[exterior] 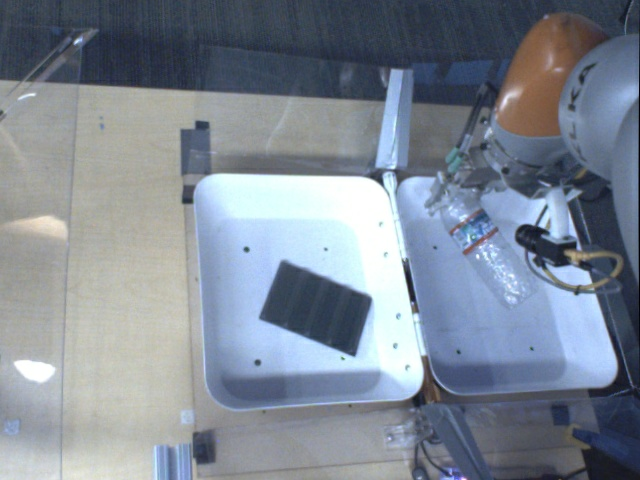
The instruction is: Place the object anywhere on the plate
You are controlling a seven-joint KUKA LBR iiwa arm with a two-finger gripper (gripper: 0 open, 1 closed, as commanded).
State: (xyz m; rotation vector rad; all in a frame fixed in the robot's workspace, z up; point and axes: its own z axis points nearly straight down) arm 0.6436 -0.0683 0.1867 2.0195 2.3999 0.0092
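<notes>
Item: clear plastic bottle (487, 248), empty by the look of it, with a red-and-blue label band near its upper part. It lies on its side in the right bin (560, 368), slanting from the bin's upper left toward its middle, cap end up by the jaws.

Destination: dark ribbed rectangular plate (316, 307), flat and askew in the middle of the left bin (230, 208), well apart from the bottle, with the rims of both bins between them.

Gripper (462, 180): it sits over the bottle's neck end, low in the right bin's upper left corner. Whether the jaws are clenched, released or around the neck cannot be told from this angle.

Handling, judged: light, thin-walled and crushable; smooth and slippery; it will roll if nudged across its axis. The body would buckle under a firm squeeze. The stiffer neck or shoulder is the better hold, taken across the bottle's width.

Bench (100, 268): pale wood.
</notes>
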